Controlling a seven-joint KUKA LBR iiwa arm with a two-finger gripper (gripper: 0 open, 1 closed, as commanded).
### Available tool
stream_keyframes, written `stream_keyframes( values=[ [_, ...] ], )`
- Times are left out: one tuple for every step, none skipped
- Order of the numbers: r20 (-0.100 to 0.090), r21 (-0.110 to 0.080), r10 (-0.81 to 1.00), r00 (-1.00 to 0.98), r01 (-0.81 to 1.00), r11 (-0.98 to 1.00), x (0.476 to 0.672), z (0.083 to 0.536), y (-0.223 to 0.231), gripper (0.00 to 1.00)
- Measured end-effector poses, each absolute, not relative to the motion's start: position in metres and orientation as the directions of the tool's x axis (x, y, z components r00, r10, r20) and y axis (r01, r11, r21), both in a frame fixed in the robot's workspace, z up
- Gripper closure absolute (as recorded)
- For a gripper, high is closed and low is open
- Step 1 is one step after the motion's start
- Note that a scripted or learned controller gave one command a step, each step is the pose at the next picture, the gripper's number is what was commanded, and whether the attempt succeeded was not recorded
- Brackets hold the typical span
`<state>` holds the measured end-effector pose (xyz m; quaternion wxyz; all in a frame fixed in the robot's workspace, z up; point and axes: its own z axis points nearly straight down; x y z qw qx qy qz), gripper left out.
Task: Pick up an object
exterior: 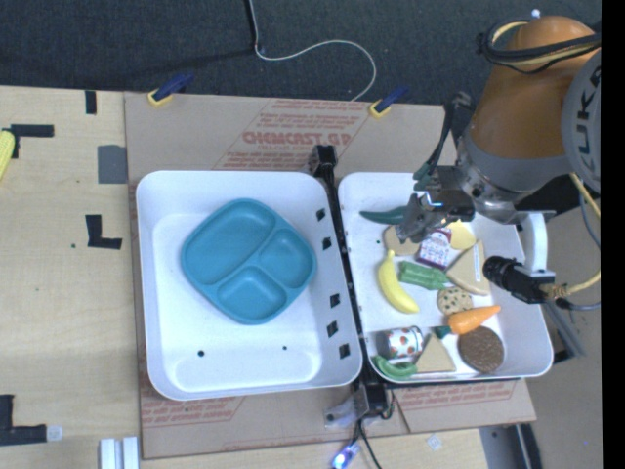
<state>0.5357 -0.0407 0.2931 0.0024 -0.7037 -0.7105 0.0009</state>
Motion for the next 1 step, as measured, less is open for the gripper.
stream_keyframes(
  values=[
    [0.002, -0.005, 1.0, -0.012, 1.0, 0.012, 0.5016, 0.281, 0.0743, 1.0]
  ],
)
